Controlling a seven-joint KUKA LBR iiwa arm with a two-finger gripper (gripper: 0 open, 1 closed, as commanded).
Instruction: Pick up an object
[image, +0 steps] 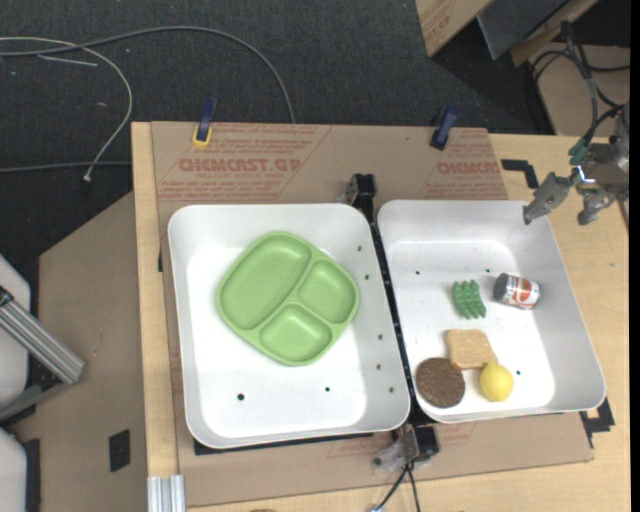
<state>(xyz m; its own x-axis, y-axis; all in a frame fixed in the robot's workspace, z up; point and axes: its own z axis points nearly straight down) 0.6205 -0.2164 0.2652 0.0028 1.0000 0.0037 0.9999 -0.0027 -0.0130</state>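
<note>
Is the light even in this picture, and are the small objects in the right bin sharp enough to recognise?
In the camera view the light is soft and fairly even; the white bins look bright, with a mild sheen on the green plate. The can, lemon and brown disc are recognisable though slightly soft, casting only faint shadows. The gripper at the right edge looks blurrier, so its details are hard to read.

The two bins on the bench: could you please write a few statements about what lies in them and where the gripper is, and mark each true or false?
1. The green divided plate lies in the left bin. True.
2. The lemon sits on the plate. False: it lies in the right bin, beside the tan square piece.
3. The can lies on its side. True.
4. The gripper holds the can. False: it is at the right bin's far right corner, apart from the can.
5. The brown round patty lies in the right bin. True.
</note>
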